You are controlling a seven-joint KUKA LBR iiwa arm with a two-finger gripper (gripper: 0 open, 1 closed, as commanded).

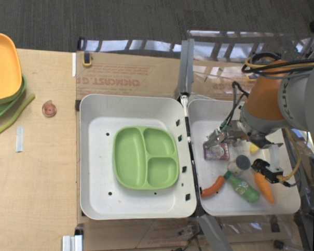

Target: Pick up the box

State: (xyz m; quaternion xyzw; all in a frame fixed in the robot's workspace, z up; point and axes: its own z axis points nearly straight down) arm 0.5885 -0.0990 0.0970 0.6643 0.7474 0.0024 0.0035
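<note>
One small pink-and-white box (pixel 216 151) in the right bin (pixel 198 124), jaws (pixel 219 136) just above it, grip state unclear

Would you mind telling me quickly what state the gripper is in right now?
Gripper: down at the box in the right bin; open or shut cannot be told.

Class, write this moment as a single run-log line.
arm: over right bin | gripper: at box, grasp unclear | box: in right bin | left bin: green divided plate
</note>
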